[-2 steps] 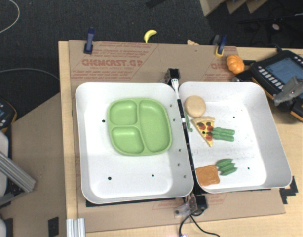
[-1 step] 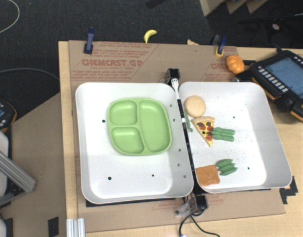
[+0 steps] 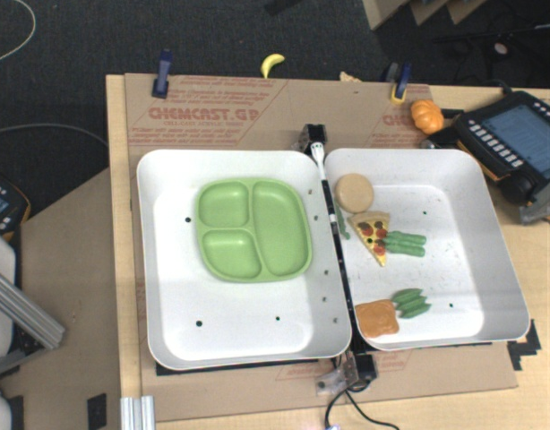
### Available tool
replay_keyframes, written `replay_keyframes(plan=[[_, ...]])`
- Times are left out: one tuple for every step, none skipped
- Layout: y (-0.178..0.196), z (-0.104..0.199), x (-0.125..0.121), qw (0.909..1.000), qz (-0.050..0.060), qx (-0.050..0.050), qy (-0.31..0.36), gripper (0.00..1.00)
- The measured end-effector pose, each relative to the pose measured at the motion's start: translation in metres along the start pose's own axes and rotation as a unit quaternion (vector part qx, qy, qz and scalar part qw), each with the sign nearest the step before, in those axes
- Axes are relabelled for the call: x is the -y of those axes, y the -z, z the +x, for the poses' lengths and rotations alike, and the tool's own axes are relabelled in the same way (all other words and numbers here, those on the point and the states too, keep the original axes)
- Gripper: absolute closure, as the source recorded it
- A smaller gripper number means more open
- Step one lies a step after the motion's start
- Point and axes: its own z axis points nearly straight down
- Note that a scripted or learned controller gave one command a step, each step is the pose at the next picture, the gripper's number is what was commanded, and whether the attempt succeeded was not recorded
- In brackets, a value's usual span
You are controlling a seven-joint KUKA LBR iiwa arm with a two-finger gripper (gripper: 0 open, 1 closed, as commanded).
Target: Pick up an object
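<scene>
The right white bin (image 3: 463,240) holds several toy foods. A round tan cookie (image 3: 354,192) lies near its back left corner. Just in front of it is a pizza slice (image 3: 373,236) with a green bean bundle (image 3: 406,243) touching its right side. Near the front left corner sits an orange-brown toast piece (image 3: 377,318) beside a second green pod bundle (image 3: 410,303). The left white bin (image 3: 167,303) holds a light green divided plate (image 3: 253,229) with three compartments.
Both bins rest on a cardboard sheet (image 3: 212,115) clipped to the bench. An orange toy (image 3: 426,116) and a yellow banana toy (image 3: 271,64) lie behind the bins. A black pendant tablet (image 3: 512,141) sits at the right.
</scene>
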Motion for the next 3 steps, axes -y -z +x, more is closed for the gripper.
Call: replay_keyframes(plan=[[0.188,0.002,0.002,0.9998,-0.018,0.008,0.002,0.0],[0.015,0.0,0.0,1.0,0.0,0.0,0.0,0.0],[0.18,-0.001,0.001,0.9998,-0.018,0.008,0.001,0.0]])
